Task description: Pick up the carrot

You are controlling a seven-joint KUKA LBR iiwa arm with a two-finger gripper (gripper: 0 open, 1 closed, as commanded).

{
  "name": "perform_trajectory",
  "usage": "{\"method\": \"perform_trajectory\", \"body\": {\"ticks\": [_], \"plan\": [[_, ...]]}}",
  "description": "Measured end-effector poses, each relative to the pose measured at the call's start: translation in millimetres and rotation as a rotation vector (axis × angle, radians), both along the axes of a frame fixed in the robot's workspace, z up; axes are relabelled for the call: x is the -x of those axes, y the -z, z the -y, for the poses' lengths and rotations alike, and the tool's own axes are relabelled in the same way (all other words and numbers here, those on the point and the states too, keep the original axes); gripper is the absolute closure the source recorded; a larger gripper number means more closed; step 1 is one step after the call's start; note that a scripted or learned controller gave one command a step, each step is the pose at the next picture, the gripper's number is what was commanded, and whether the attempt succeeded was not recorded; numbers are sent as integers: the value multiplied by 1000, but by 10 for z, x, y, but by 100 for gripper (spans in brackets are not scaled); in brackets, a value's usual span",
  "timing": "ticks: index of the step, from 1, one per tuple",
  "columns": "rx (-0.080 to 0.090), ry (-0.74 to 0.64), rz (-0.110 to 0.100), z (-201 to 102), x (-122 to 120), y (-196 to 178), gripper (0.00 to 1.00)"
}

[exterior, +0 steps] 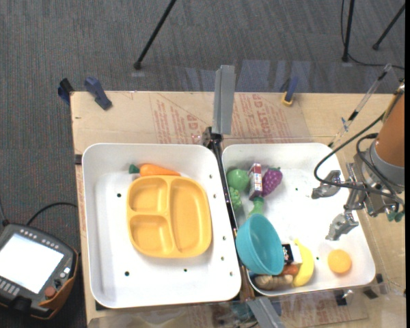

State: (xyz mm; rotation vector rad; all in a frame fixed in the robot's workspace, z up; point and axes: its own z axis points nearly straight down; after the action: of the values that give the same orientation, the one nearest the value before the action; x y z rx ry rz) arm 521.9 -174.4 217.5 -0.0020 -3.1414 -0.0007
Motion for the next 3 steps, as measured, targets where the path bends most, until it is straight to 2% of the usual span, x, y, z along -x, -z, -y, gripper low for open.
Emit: {"method": "perform_trajectory", "body": {"ticks": [1,2,3], "plan": [[-2,-322,1,-506,278,1307,0],[-1,-329,5,-534,251,1193,100],[7,-494,12,194,41,-239,100]]}}
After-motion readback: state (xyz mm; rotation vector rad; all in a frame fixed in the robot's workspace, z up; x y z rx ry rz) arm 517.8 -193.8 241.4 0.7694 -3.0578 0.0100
